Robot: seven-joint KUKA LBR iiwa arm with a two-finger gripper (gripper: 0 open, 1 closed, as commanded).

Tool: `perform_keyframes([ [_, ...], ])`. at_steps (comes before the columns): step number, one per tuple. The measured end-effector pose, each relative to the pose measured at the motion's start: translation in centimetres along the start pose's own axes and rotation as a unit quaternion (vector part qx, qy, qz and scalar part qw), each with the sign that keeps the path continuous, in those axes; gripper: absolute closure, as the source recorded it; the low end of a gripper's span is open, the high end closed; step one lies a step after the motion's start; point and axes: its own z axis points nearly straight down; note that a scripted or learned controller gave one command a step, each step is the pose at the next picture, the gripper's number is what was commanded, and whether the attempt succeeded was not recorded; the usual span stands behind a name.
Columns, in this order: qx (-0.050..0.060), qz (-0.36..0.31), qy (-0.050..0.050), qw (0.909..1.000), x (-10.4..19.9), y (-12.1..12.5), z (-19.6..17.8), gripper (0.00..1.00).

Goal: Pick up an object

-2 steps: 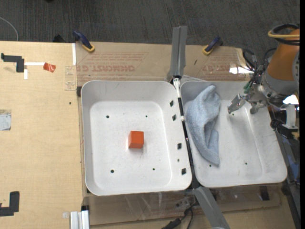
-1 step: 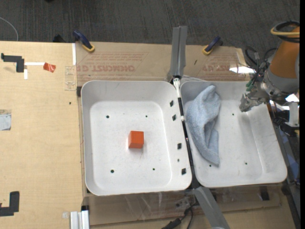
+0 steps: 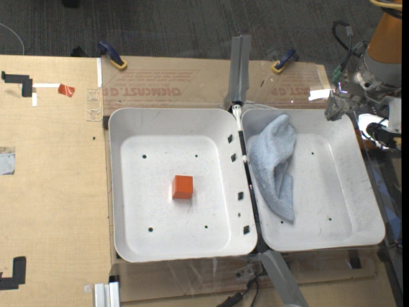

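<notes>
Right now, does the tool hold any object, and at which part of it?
Nothing is held. The tool is at the right bin's far corner, apart from the grey cloth and the orange block.

We note two smooth, faintly glossy white plastic bins (image 3: 128,235); left of them, matt pale wood board (image 3: 45,190); within the right bin, soft grey-blue cloth (image 3: 275,165); behind them, brown cardboard (image 3: 172,88).

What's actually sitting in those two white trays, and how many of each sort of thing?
Small orange-red cube-shaped block, in the left bin: 1
Crumpled grey-blue cloth towel, in the right bin against its left wall: 1
Total: 2
</notes>
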Motion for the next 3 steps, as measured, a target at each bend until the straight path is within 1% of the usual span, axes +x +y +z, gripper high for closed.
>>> perform_keyframes([
  [1,0.002,-0.003,0.0,1.0,-1.0,0.0,5.6,1.0],
  [2,0.001,-0.008,0.0,1.0,5.1,-0.8,1.9,1.0],
  [3,0.002,-0.059,0.001,0.9982,6.8,-2.1,7.9,1.0],
])
